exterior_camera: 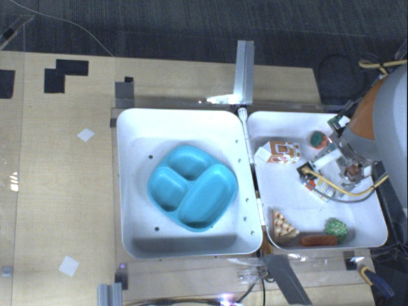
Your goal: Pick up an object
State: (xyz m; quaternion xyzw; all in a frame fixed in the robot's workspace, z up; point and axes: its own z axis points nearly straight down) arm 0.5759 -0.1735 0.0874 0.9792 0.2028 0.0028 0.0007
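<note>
Over the right bin [280,193], near its right wall, hangs the gripper [349,168]; its grip state cannot be told. Objects line the edges: carton [278,152] and ball [317,139] toward the far wall, pizza slice [284,224], sausage [319,240] and broccoli [336,227] along the near wall. The mid-floor is open. Carton print is unreadable. A blue plate [191,187] fills much of the left bin [137,139].

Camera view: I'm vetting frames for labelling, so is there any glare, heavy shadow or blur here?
In the camera view, the blue plate is sharp and evenly lit; a soft shadow lies along the near wall of the left bin; glare flares by the base of the metal post and on the bench at bottom; the arm at right looks soft.
</note>
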